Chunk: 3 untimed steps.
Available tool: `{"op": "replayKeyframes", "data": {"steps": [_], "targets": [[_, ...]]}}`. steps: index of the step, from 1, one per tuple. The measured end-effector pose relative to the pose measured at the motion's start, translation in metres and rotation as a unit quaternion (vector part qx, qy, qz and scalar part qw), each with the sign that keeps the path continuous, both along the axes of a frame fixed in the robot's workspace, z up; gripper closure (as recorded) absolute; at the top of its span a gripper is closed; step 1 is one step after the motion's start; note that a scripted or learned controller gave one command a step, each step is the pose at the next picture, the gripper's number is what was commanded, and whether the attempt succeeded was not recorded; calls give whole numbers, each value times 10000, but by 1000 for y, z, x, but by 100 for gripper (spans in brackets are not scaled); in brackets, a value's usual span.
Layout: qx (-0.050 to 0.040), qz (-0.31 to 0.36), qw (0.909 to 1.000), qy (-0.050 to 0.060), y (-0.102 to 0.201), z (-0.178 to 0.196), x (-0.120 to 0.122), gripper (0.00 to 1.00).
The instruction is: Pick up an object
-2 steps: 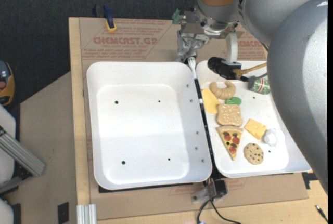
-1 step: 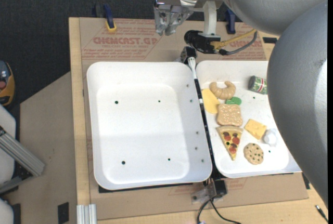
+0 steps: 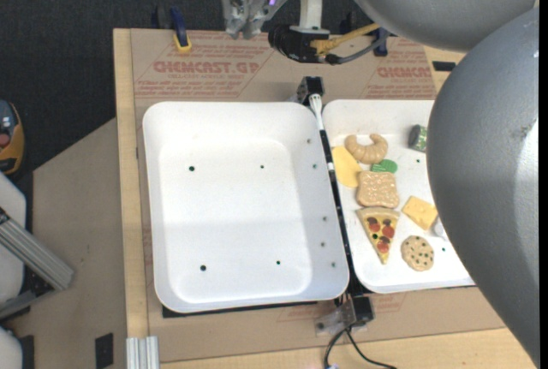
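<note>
Item: my gripper (image 3: pixel 244 16), at twelve o'clock of the scene, beyond the far edge of both bins, over the brown board (image 3: pixel 223 59). Nothing shows between my fingers; how far they stand apart I cannot tell, the tips being a blur

Item: left bin (image 3: pixel 171 136), at six o'clock from my gripper, white, shallow

Item: right bin (image 3: pixel 342 115), at five o'clock from my gripper, touching the left bin along a black seam. Contents, all well apart from my gripper:
- croissant (image 3: pixel 366 146), far end of the cluster
- yellow cheese slice (image 3: pixel 343 164), at its seven o'clock
- green piece (image 3: pixel 385 165), just beside the croissant
- toast slice (image 3: pixel 378 188), below these
- cheese wedge (image 3: pixel 419 211), at the toast's four o'clock
- pizza slice (image 3: pixel 378 232), at the toast's six o'clock
- cookie (image 3: pixel 418 252), nearest corner

Item: my grey arm (image 3: pixel 488 145), covering the right bin's right part
</note>
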<state>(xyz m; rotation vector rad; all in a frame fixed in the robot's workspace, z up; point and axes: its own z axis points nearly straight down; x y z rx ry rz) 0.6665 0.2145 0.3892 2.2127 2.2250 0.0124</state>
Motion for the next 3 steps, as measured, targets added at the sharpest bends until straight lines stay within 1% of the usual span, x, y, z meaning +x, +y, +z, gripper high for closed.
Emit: {"op": "replayKeyframes", "data": {"steps": [1, 2, 3], "targets": [[-26, -37, 9999, 93, -12, -66, -53, 100], [-24, -11, 10000, 96, 11, -120, -103, 100], [29, -9, 10000, -35, 11, 35, -141, 100]]}}
